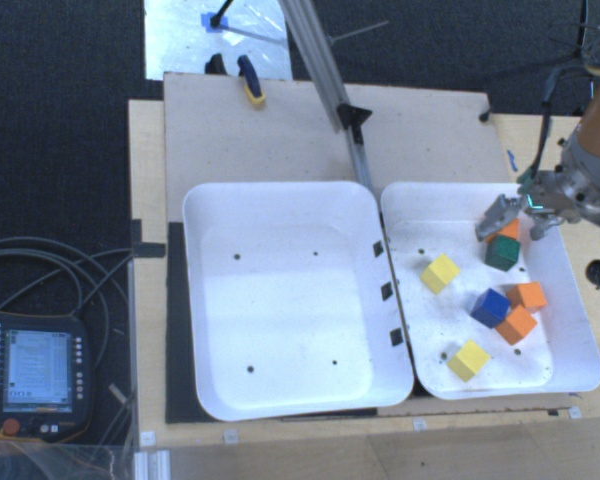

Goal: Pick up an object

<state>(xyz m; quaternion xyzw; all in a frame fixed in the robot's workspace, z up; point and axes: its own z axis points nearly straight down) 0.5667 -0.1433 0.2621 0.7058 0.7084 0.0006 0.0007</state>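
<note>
Though screen-lit, pendant [35, 373] text unreadable.

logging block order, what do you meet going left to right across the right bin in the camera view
upper yellow block → lower yellow block → blue block → green block → gripper

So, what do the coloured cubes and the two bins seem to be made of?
The cubes, such as the blue cube and the yellow cube, look like painted wood or hard plastic: sharp edges, flat matte faces. Which one, I cannot tell. The right bin and left bin look like thin moulded white plastic: rounded rims, a slight sheen.
</note>
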